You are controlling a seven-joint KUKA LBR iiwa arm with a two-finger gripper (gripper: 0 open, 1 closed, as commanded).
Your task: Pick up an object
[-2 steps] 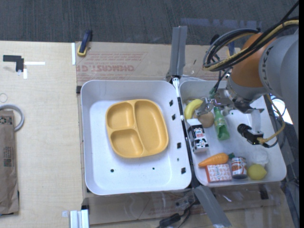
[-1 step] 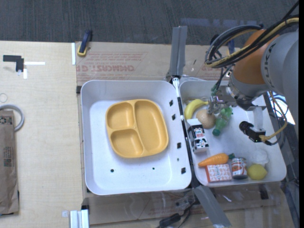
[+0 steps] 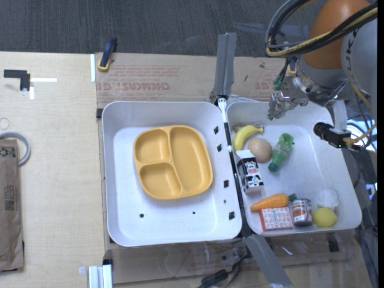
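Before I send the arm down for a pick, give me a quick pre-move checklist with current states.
1. Hand above the right bin, near its far rim: ok.
2. Hand holding nothing: cannot tell.
3. Banana lying near the hand, unobstructed from above: ok.
4. Green bottle apart from the potato: ok.
5. Carrot free of neighbours: not ok, it touches the red-and-white box.

Brown paper bag (image 3: 10,206) cut by left edge — arm (image 3: 345,29) cropped at right, pincer (image 3: 278,108) tips too small to read
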